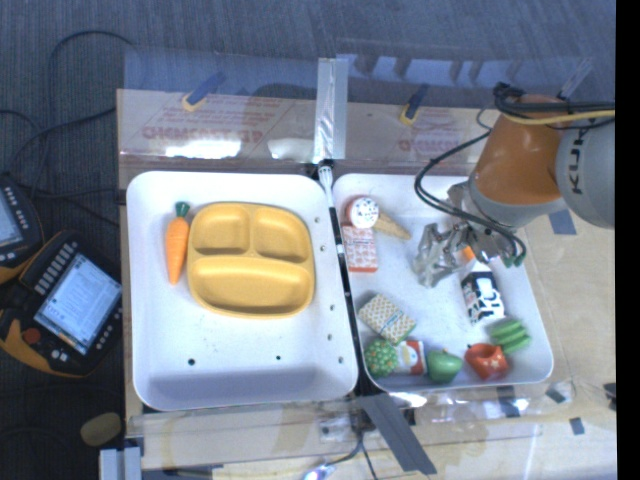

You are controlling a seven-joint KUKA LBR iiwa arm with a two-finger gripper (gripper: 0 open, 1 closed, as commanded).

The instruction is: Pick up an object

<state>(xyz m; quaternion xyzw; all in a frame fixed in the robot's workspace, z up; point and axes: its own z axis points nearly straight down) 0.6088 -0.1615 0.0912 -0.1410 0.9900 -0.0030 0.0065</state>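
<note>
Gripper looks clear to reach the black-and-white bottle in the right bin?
Probably yes. The gripper hangs just left of the bottle, which lies in a bare patch of the right bin with nothing on top.

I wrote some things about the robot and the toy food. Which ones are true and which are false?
1. The carrot lies in the left bin, beside the yellow tray. True.
2. The yellow tray sits in the right bin. False: it is in the left bin; the right bin has the small toy foods.
3. The gripper is over the right bin. True.
4. The black and white bottle lies on the yellow tray. False: it lies in the right bin, near the gripper.
5. The red tomato is next to the carrot. False: it is in the right bin's near corner.
</note>
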